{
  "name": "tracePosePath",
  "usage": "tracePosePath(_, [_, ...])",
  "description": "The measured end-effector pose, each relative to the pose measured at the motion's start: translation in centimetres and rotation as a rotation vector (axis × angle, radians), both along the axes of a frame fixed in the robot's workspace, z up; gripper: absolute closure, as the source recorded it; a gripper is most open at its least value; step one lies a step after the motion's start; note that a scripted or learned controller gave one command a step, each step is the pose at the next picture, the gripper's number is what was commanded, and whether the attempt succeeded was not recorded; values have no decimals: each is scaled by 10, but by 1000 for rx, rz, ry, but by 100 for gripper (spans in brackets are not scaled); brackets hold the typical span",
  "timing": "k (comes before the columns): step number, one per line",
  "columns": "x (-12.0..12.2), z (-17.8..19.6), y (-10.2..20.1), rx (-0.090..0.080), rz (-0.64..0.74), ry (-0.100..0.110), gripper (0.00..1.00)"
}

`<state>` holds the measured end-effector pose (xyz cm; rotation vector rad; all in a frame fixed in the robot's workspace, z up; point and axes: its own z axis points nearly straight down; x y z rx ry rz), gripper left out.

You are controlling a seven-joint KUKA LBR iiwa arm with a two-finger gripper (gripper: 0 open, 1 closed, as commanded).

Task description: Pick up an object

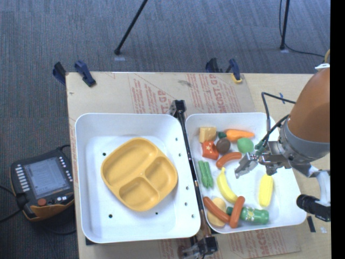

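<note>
White bins side by side on the worktop (161, 88): left bin (86, 144) given over to a yellow tray (139, 172), right bin (280, 220) crowded with toy food, so picking happens on the right and the tray probably waits as the drop spot. Landmark: banana (226, 185), lying near the middle of the right bin. Just left of it, green beans (205, 174); above it, a sausage (228, 159), with a tomato (210, 150), cheese (207, 133), carrot (239, 134) and lime (245, 144) further up. Right of the banana, past bare floor, a corn cob (266, 191). Below it, a green bottle (253, 215).

Pincer (242, 167) hovering just up and right of the banana, fingers spread, nothing between them, touching nothing clearly. Likely lining up on the banana or sausage; too close to call.
</note>
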<state>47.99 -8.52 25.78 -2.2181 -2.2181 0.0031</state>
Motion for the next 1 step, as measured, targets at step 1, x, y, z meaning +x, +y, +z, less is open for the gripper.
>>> tracePosePath(1, [-6,-103,0,1,25,2,0])
